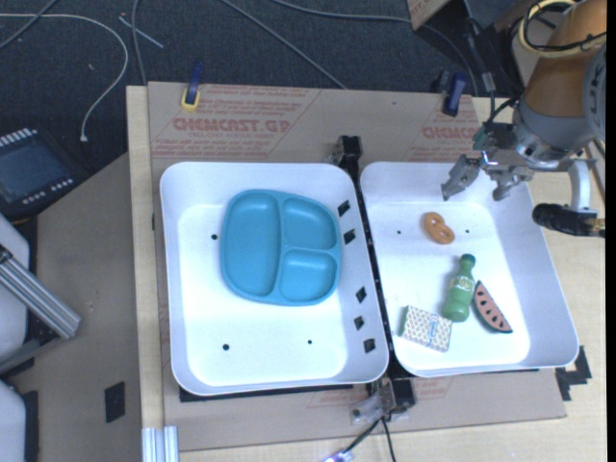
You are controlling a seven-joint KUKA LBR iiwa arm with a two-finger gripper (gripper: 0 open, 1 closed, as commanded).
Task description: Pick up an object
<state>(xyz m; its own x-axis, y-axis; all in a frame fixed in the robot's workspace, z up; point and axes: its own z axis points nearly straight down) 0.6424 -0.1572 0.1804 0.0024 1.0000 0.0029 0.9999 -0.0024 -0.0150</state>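
My gripper hangs over the far part of the right bin, open, with its two fingers spread and nothing between them. Just below and left of it lies a small orange pretzel-like piece on the bin floor. Nearer the front stand a green bottle, a watermelon slice to its right, and a small patterned square packet to its left.
The left bin holds a blue divided plate. A row of black clips runs along the ridge between the bins. The arm's grey body with orange band stands at the upper right.
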